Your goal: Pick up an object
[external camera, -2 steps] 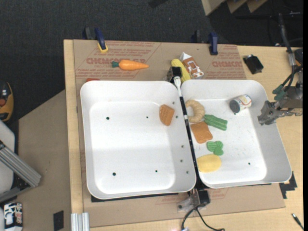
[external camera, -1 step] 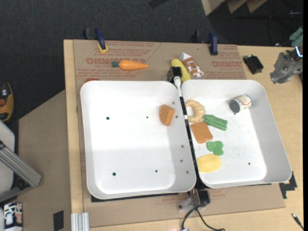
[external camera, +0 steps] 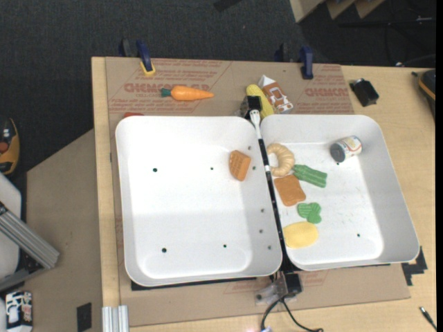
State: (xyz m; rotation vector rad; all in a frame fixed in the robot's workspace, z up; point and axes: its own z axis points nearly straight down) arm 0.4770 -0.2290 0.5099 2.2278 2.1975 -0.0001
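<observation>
The left bin [external camera: 180,254] holds one orange-brown waffle-like piece [external camera: 239,165] near its right wall. Along the left side of the right bin [external camera: 387,206] lie a tan ring [external camera: 280,159], a green pickle-like piece [external camera: 309,176], an orange-brown slab [external camera: 288,190], a small green piece [external camera: 309,212] and a yellow lemon-shaped piece [external camera: 300,235]. A grey and white can [external camera: 345,149] lies on its side toward that bin's far right.
Behind the bins on the cardboard lie a toy carrot [external camera: 188,94], a yellow banana-like toy [external camera: 257,99] and a small brown and white carton [external camera: 275,97]. Two blue clamps [external camera: 145,56] [external camera: 305,60] hold the far edge. A black block [external camera: 364,92] sits at the back right.
</observation>
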